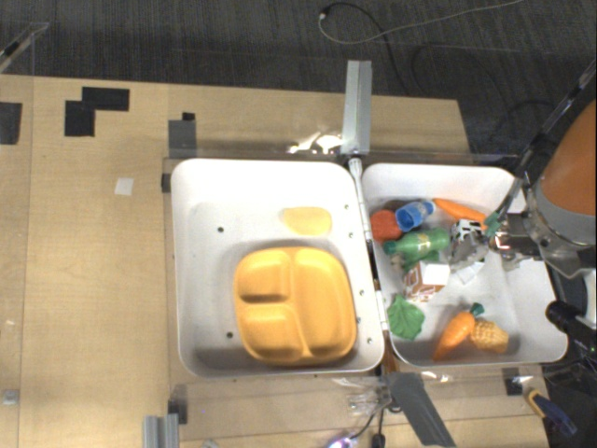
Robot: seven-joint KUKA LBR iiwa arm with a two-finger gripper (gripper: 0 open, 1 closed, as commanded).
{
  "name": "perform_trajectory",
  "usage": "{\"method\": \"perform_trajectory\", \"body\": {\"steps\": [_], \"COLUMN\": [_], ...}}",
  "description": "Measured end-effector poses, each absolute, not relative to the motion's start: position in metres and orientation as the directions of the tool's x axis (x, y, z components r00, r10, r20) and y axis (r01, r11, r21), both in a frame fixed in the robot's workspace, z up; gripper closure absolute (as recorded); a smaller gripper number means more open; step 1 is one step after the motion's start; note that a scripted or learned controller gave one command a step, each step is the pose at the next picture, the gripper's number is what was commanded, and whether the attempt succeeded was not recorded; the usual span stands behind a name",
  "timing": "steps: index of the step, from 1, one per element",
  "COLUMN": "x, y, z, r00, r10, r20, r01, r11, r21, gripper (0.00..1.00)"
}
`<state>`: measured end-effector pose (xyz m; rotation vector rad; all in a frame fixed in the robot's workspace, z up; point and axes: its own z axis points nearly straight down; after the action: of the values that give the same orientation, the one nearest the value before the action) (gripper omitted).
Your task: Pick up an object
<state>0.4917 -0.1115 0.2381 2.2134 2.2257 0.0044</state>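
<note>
Toys crowd the right bin [532, 343], and any of them would answer the task; none has been lifted yet. Nearest the gripper [466, 247] is the green bottle [420, 244], lying on its side just beside it toward the divider between the bins. A red-and-white carton [427, 279] lies just below the gripper, toward the bin's near edge. Along the far wall are a red piece [384, 224], a blue cup [411, 215] and an orange carrot [458, 209]. By the near wall sit a green leafy toy [405, 317], a second carrot [456, 331] and a yellow corn-like piece [489, 336], these last two touching.

The gripper hangs low over the middle of the right bin, the arm [569, 194] reaching in across its right wall. Whether the jaws are spread or pressed together cannot be told; the metal parts blur together.

As I judge it, the risks come from the crowding. Bottle, carton and red piece lie so close that jaws closing here could catch two things or wedge onto an edge and slip. The bottle is round and may roll away toward the divider.

The left bin [196, 203] holds a yellow divided tray [294, 301], well apart from the gripper.
</note>
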Motion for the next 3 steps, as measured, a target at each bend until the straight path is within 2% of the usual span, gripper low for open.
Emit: {"method": "perform_trajectory", "body": {"steps": [1, 2, 3], "x": [0.575, 0.587, 0.589], "y": [-0.141, -0.188, -0.187], "z": [0.187, 0.107, 0.118], "r00": [0.547, 0.559, 0.553], "r10": [0.837, 0.829, 0.833], "r20": [0.001, 0.001, 0.002], "r01": [0.837, 0.829, 0.833], "r11": [-0.547, -0.559, -0.553], "r21": [0.002, 0.002, 0.004], "gripper": [0.00, 0.00, 1.00]}}
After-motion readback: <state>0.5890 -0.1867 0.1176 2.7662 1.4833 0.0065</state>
